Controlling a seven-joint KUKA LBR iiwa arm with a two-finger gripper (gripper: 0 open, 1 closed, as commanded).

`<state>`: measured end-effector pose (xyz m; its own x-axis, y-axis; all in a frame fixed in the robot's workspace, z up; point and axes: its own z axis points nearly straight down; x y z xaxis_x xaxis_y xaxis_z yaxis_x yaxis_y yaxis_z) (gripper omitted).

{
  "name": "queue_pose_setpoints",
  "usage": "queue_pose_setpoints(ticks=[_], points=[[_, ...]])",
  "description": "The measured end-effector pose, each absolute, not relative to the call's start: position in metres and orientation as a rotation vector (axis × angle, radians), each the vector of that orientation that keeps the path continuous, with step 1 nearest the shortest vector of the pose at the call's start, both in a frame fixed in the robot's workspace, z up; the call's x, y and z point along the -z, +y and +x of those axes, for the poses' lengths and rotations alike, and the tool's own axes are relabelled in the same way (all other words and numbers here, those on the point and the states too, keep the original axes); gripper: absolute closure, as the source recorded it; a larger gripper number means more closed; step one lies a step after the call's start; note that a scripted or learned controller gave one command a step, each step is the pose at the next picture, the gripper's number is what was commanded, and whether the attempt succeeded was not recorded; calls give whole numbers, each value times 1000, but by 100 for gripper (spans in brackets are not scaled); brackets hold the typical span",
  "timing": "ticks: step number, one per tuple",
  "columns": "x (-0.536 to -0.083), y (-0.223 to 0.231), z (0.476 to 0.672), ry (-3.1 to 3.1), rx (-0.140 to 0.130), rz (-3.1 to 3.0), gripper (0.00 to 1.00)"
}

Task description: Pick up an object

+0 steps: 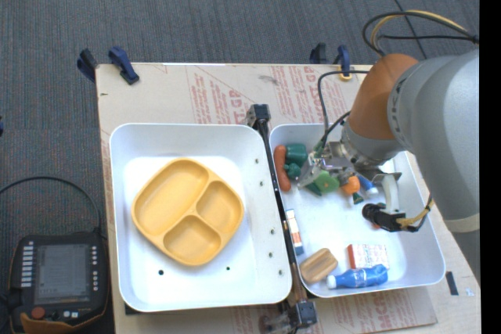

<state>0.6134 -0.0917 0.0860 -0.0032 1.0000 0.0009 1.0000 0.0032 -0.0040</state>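
A: Where's it at?
B: Gripper (325, 168) is down in the right bin (427, 262), over the green toy (319, 182) by the carrot (282, 168).
A: Got it pinched?
B: Can't tell tbh. Looks like the grasp step; next it needs a firm close, then a straight lift.

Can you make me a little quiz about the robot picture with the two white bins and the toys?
1. True or false: the yellow divided plate lies in the left bin.
2. Which thing lies nearest the front edge of the right bin? A) the blue bottle B) the orange carrot C) the green toy
3. Fill in the word: the plate has ___ compartments.

Key: 1 true. 2 A. 3 three.
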Motion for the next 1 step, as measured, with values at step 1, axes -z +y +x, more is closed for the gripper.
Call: queue_pose_setpoints(ticks=[1], points=[[-95,-91,613,-2226,-9,-2205,100]])
